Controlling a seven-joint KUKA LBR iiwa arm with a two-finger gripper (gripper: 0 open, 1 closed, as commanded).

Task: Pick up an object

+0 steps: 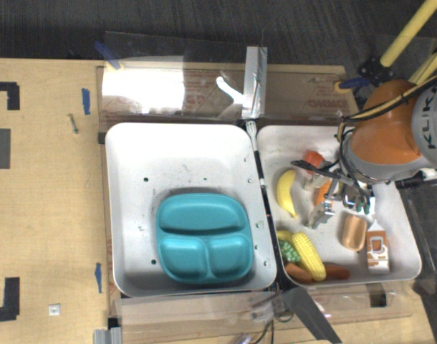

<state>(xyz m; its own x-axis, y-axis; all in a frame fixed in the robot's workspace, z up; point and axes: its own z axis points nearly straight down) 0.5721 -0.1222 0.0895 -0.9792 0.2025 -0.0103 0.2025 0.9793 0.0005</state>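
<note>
The right bin (294, 143) holds a yellow banana (286, 192), a corn cob (309, 255), a brown sausage (332, 271), a copper cup (353, 231) lying on its side, a small white and orange carton (377, 249) and a red-orange piece (315, 159). My gripper (332, 198) hangs low over the middle of this bin, under the orange wrist band (383, 131). It is just right of the banana and up-left of the copper cup. A small orange item (323, 188) lies right at the gripper; whether it is gripped is unclear.
The left bin (132, 163) carries a teal divided tray (203, 236) in its near half. A metal divider post (254, 84) stands behind the seam between the bins. A green item (285, 249) sits beside the corn. Yellow poles (415, 24) rise at the far right.
</note>
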